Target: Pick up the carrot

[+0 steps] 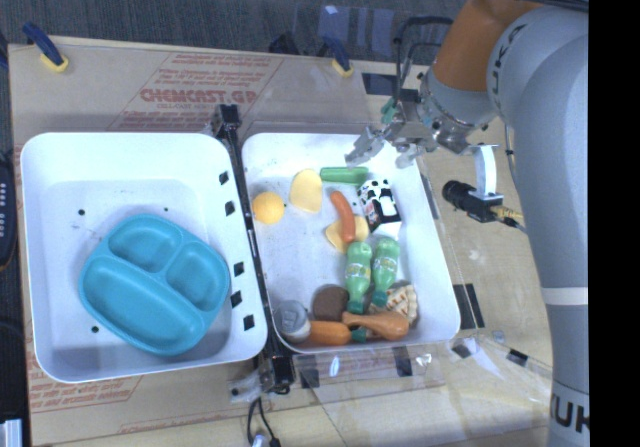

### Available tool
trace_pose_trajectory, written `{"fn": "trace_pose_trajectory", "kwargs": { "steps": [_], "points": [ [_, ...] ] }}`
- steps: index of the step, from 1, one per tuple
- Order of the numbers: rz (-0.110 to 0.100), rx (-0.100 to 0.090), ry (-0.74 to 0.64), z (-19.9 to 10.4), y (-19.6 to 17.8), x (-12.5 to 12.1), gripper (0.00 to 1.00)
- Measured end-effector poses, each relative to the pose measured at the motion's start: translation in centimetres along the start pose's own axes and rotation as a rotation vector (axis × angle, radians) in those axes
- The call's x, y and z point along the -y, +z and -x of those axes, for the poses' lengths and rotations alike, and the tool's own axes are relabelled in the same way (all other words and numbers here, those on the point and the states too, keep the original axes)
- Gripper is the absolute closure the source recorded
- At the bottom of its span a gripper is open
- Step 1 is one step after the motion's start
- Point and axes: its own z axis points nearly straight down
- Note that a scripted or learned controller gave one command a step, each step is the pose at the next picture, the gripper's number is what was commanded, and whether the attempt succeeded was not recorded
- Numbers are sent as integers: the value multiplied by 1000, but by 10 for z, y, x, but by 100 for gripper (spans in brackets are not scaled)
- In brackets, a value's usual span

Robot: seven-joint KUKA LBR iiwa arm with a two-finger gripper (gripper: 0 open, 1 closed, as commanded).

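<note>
The carrot [343, 216], a short orange-red stick, lies in the upper middle of the right bin [430, 235], between a yellow wedge [306, 191] and a black-and-white toy [378, 201]. My gripper [384, 151] hangs above the bin's far edge, up and to the right of the carrot. Its fingers are spread open with nothing between them. A green pod [345, 175] lies just below the gripper, between it and the carrot.
The right bin also holds an orange ball [268, 207], two green bottles [371, 270], a brown lump [328, 302], a grey can [292, 318] and orange pieces [330, 333] at the front. A blue divided plate [155, 281] lies in the left bin [50, 175].
</note>
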Motion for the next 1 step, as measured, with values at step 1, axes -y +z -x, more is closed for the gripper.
{"fn": "trace_pose_trajectory", "kwargs": {
  "steps": [1],
  "points": [
    [-5,3,59,-67,106,6,0]
  ]
}}
